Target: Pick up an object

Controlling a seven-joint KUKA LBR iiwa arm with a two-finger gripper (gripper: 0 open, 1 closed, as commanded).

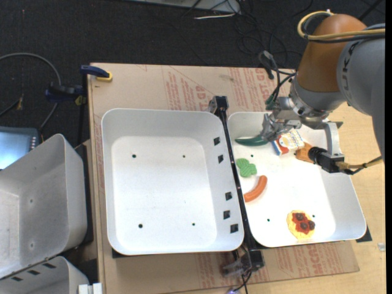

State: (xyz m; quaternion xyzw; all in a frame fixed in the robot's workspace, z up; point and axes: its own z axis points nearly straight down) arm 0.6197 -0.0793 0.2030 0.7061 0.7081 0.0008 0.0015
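One fixed camera looks down on me from above the bench (pixel 159 78), tilted at a slant rather than straight overhead. It faces the two white bins side by side: the left bin (pixel 116 164) sits near the middle of the frame, the right bin (pixel 343 207) toward the right. My arm (pixel 343 48) enters from the right edge. The view stands far enough back to take in both bins whole, the bench's far edge and the dark floor (pixel 49 17) beyond it.

faint red printing on cardboard sheet (pixel 184 84), unreadable
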